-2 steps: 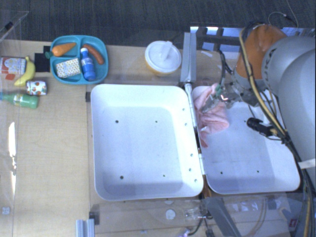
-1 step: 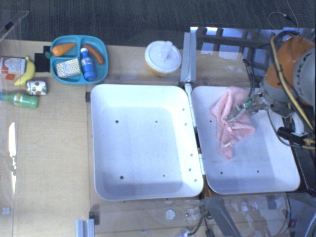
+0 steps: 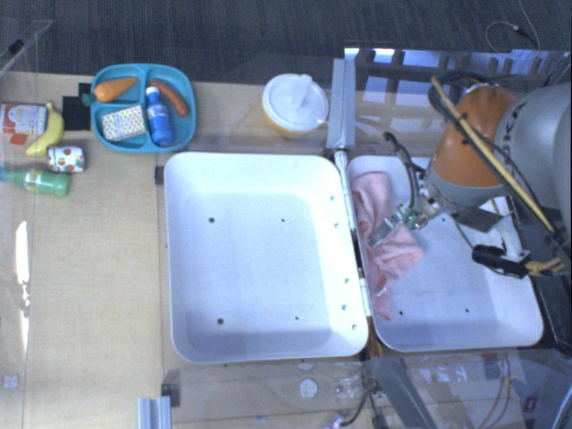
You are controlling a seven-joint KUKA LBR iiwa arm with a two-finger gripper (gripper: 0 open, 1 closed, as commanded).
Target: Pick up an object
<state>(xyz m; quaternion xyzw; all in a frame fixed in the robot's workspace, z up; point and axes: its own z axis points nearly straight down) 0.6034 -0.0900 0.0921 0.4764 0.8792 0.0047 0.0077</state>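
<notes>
Over the right bin, at the pink cloth.
My fingers [image 3: 386, 231] sit low on the crumpled pink cloth [image 3: 386, 248] along the right bin's [image 3: 465, 329] left side; whether they grip, I cannot tell.

Arm [image 3: 527, 141] cut off at right edge, hiding right bin's [image 3: 465, 329] far corner. Pink cloth's [image 3: 386, 239] middle lies under the gripper [image 3: 391, 228]. Small items on surface [image 3: 89, 266] at left too small to identify.

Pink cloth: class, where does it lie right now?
The pink cloth lies in the right bin, along its left wall, with the end effector right over it.
</notes>
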